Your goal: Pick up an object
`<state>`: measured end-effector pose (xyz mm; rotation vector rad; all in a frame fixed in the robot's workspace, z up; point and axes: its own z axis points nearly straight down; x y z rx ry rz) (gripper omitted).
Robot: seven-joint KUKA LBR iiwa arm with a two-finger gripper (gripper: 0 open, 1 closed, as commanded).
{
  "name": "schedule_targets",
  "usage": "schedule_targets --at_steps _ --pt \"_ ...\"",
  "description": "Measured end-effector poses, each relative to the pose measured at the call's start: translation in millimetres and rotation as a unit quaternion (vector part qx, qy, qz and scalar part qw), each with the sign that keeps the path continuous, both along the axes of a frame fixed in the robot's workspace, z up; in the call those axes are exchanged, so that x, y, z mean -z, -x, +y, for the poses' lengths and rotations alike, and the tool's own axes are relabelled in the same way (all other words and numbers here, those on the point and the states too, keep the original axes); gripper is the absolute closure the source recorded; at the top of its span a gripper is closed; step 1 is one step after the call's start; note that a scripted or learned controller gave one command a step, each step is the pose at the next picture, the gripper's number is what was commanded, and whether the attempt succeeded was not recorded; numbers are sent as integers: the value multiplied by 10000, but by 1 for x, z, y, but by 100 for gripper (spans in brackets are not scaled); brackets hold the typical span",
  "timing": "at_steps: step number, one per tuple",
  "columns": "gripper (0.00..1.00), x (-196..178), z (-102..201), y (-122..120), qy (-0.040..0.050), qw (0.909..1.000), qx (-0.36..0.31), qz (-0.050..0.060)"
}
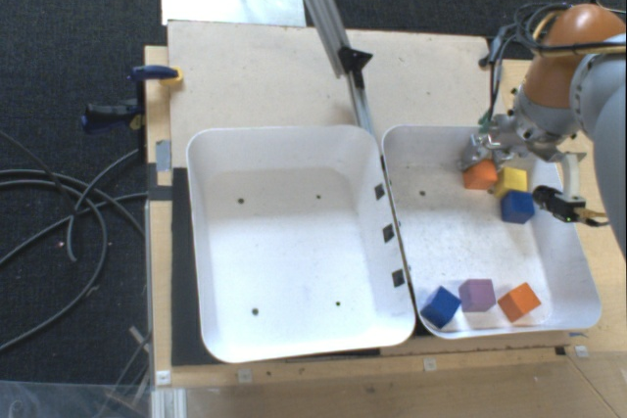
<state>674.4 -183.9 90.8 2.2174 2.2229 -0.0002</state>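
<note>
We see two bins (294, 147) side by side; in the right one, three cubes (509, 181) behind, three (478, 295) in front.

orange cube (479, 176): we see it at the right bin's far end, touching the yellow one.
yellow cube (512, 179): just right of orange.
blue cube (517, 207): just below yellow.
near-edge row: blue cube (441, 305), purple cube (477, 294), orange cube (519, 301), side by side.

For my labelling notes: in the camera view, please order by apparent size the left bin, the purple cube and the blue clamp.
1. left bin
2. blue clamp
3. purple cube
</note>
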Motion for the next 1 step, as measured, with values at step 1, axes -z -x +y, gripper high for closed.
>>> schedule_targets --at_steps 1 --pt "100 0 92 -3 -18 10000 -49 -1"
